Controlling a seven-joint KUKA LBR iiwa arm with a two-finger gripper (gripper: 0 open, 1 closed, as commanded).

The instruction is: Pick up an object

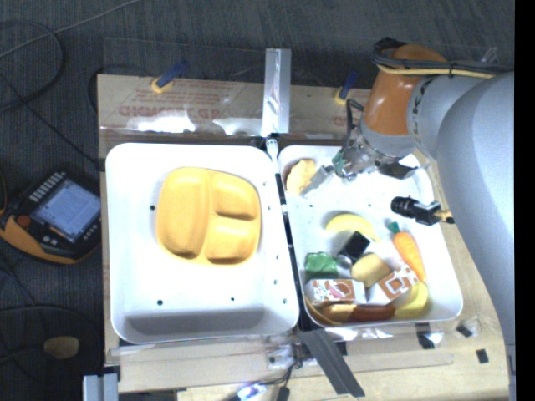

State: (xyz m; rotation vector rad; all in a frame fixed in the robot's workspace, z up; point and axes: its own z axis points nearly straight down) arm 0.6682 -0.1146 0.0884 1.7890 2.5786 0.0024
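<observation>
My gripper (316, 179) hangs low over the back left corner of the right bin (447, 261), reaching in from the right. Its tip is right beside a tan, bun-like piece (298, 172) that lies against the bin's left wall, and I cannot tell whether they touch. Nothing shows as held. Toy food fills the front of this bin: a yellow crescent (349, 221), a black block (356, 245), an orange carrot (408, 254), a green piece (321, 264), a pale yellow lump (370, 268), two small printed cartons (333, 291) and a banana (415, 301).
The left bin (134, 299) holds a large yellow divided tray (207, 214). The wall between the bins (282, 224) runs just left of the gripper. The arm's grey body (481, 140) covers the right bin's back right corner. A handheld unit (58, 215) lies off the bench to the left.
</observation>
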